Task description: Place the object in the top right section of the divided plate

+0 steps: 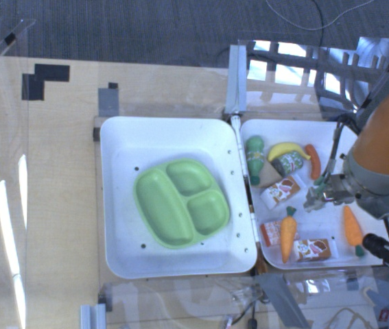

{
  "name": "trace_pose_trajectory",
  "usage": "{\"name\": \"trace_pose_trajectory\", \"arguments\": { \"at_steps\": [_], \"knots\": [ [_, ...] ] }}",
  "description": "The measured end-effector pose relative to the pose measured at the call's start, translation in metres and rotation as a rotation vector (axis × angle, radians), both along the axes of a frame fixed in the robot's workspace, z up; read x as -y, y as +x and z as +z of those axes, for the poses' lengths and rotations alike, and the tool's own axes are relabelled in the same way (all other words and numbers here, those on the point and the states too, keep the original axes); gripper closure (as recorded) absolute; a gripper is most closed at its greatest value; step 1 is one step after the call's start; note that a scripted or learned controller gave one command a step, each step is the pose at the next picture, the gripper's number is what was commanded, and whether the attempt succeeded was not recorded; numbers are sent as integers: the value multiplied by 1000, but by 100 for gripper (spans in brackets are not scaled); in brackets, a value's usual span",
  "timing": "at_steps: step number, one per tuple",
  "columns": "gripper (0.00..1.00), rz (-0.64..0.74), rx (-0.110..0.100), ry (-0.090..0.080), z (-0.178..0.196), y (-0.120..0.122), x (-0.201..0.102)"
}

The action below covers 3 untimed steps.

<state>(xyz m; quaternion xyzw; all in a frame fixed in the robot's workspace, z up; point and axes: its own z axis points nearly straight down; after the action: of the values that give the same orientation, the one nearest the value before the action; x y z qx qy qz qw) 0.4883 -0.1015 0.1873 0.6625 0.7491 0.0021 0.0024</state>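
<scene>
Two white bins sit side by side on the table (pixel 57 184). The left bin (pixel 122 252) holds just one thing: the green plate (pixel 182 202), lying a little askew near the middle. It has one long section along its left side and two smaller ones on its right, and all three sections are bare, the top right one (pixel 189 177) included.

The right bin (pixel 269 249) is where the clutter is. Along its left wall stands a green bottle (pixel 254 157), and just beside that are a yellow banana (pixel 289 149) and a dark can (pixel 289 163) touching the banana's underside. A small red piece (pixel 313 160) (a chili or sausage, I cannot tell which) lies to the right of the can. Below them is a white carton (pixel 281 192) with red print. Nearer the front lie a carrot (pixel 287 232) with its green top pointing away from the front, a small red pack (pixel 269 233) pressed against its left side, and a second printed carton (pixel 314 249) at its right. Another carrot (pixel 352 228) lies by the right wall.

My pincer (pixel 315 201) hangs over the right bin, between the white carton and that far carrot, tips pointed down toward bare bin floor. I cannot tell whether it is spread or pressed together.
</scene>
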Motion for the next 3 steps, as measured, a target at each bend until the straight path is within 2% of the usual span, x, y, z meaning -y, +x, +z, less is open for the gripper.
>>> {"name": "trace_pose_trajectory", "arguments": {
  "at_steps": [1, 2, 3],
  "knots": [
    [100, 47, 0, 0, 37, 4, -69],
    [100, 165, -3, 0, -3, -1, -119],
    [100, 448, -2, -1, -3, -1, -171]
  ]
}}
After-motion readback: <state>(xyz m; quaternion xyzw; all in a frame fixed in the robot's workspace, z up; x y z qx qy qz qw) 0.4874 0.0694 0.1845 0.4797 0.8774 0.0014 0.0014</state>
